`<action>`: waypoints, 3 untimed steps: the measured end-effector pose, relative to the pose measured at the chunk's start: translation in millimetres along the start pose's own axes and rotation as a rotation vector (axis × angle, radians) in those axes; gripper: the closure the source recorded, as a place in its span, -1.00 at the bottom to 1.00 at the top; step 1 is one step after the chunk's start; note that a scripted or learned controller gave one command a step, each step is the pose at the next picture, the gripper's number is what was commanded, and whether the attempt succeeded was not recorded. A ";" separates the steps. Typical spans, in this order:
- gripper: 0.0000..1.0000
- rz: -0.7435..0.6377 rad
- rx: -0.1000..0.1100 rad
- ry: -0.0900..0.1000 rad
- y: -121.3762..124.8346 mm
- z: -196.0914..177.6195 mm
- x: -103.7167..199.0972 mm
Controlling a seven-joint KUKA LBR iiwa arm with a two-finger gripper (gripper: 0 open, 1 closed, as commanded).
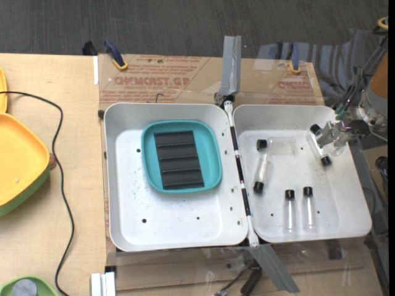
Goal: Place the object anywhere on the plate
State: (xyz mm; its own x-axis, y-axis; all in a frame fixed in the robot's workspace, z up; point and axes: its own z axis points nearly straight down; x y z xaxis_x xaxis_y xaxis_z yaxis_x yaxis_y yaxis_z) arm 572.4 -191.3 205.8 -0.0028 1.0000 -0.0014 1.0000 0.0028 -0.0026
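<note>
Beside the teal plate (182,156), capped vials (289,209) fill the right bin (345,227)

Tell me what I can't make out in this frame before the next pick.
- Two-finger gripper, camera view: too small and tangled with clear vials to tell its finger state or any grasp.
- Clear plastic vial with black cap under the gripper: outline blurs into the white right bin.
- Grey arm: cut off by the right edge.
- Yellow plates: cut off by the left edge.

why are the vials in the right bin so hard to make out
Camera view: the clear vials nearly vanish against the white right bin, only their black caps stand out; the teal plate reads sharply; the pincer looks soft and cluttered.
</note>
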 end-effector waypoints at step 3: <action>-1.00 0.298 0.000 0.000 -27.3 -231.9 -24.8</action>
State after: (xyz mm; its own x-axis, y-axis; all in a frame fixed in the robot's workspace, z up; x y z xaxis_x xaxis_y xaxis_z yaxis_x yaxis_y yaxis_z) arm 545.8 -215.8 437.9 0.2905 0.9569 -0.0025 0.9569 -0.2905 -0.0022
